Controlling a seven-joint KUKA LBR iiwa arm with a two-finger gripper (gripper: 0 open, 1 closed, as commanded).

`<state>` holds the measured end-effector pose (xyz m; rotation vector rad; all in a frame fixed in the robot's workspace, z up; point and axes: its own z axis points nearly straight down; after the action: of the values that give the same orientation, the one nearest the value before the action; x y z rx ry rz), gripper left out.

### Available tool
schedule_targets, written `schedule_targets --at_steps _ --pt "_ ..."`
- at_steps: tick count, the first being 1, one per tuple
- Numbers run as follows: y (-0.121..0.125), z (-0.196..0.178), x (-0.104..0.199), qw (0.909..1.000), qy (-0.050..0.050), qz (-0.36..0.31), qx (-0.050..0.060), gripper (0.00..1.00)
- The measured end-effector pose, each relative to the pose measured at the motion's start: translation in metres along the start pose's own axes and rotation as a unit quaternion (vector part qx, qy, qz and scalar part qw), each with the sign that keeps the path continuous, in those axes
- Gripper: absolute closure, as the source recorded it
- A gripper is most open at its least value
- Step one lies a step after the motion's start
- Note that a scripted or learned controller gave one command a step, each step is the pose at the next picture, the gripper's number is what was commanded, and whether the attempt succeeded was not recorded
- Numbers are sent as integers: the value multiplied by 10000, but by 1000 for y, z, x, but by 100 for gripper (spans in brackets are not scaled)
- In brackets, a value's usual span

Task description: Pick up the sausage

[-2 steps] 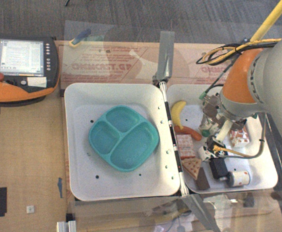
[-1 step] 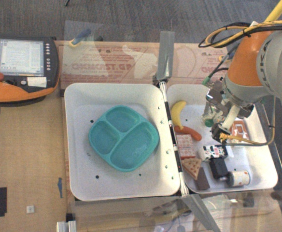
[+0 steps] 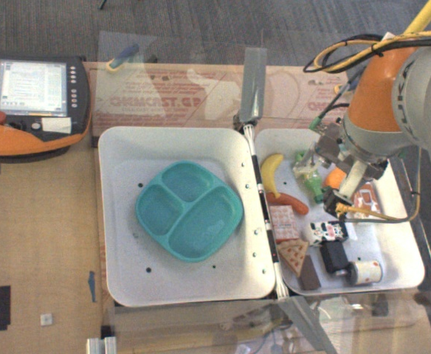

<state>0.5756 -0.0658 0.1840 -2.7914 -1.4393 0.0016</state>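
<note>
The sausage [image 3: 288, 201] lies slantwise in the right bin [image 3: 411, 260], just below the banana [image 3: 272, 169] and near the middle wall. It looks like a small, light toy, smooth, rounded and probably plastic, so apt to roll or slip; best pinched across its narrow middle. The end effector [image 3: 332, 164] hovers near, to its right; whether open or closed I cannot tell

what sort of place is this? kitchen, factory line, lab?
Most likely a robotics lab bench, not a kitchen. A grey-and-orange arm reaches over the right bin, a teach pendant lies at the bench's left end, and the food, such as the banana and sausage, looks like toy props.
</note>
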Motion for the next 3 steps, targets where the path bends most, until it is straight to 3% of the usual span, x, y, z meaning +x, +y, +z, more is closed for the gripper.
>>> schedule_targets --at_steps 1,2,3 --pt "0 0 0 10000 0 0 0 0" --pt "21 86 -19 9976 0 -695 10 0" --pt "10 97 -30 10000 24 36 -9 0"
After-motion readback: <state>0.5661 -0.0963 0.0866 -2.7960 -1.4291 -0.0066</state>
